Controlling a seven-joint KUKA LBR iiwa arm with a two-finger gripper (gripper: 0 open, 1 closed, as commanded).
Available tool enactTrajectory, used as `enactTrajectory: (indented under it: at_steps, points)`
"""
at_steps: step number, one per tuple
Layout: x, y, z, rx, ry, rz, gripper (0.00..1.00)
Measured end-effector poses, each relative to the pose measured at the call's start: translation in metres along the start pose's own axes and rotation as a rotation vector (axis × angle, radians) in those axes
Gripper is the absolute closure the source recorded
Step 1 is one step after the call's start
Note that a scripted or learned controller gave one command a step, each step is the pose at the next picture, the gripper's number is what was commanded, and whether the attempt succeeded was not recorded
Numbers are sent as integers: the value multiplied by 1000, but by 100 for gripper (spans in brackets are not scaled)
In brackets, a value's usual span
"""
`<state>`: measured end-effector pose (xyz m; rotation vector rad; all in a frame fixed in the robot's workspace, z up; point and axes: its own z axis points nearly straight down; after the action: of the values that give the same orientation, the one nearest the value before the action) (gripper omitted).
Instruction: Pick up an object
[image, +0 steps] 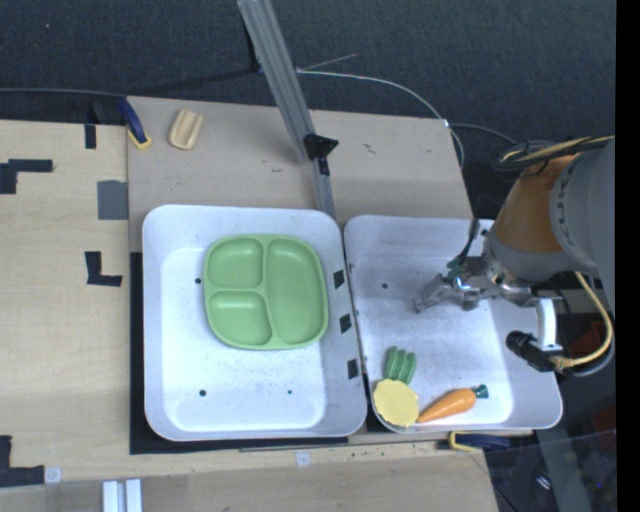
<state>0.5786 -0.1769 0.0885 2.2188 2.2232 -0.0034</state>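
My gripper (432, 296) hangs over the middle of the right bin (400, 250), above bare white floor. In that bin's front part, below and to the left of the gripper, lie a small green ribbed item (400, 364), a yellow round piece (396, 403) and an orange carrot with a green top (447, 403). None of them touches the gripper. A green divided plate (267, 290) sits in the left bin (170, 400).
A grey metal pole (290, 95) slants across the bench behind the bins. A tan block (185, 129) and a blue-and-yellow item (135, 124) lie on the bench at the back left. Cables run beside the arm at the right.
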Motion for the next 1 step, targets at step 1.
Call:
enactTrajectory:
  at_steps: [1]
  points:
    - [1, 0, -10, 0, 1, -2, 100]
